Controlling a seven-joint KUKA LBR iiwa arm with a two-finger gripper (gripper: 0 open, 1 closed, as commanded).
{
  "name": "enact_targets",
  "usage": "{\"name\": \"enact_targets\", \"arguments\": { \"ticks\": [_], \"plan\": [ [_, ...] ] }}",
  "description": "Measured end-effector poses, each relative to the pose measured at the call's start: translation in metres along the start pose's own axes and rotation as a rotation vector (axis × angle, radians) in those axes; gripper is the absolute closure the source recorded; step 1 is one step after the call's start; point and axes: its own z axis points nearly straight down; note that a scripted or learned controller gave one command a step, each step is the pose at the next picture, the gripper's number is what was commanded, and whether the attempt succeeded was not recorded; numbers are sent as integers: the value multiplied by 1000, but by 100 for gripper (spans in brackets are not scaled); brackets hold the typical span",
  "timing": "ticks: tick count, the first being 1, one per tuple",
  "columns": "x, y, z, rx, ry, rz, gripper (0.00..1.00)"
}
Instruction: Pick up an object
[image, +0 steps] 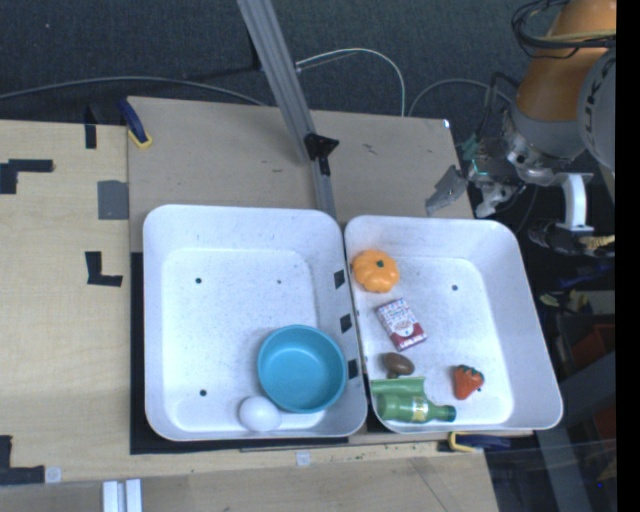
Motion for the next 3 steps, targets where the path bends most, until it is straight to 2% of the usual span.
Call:
{"name": "enact_targets", "arguments": {
  "ticks": [1, 3],
  "plan": [
    [0, 0, 0, 0, 0, 0, 0],
    [17, -3, 113, 7, 1, 1, 0]
  ]
}}
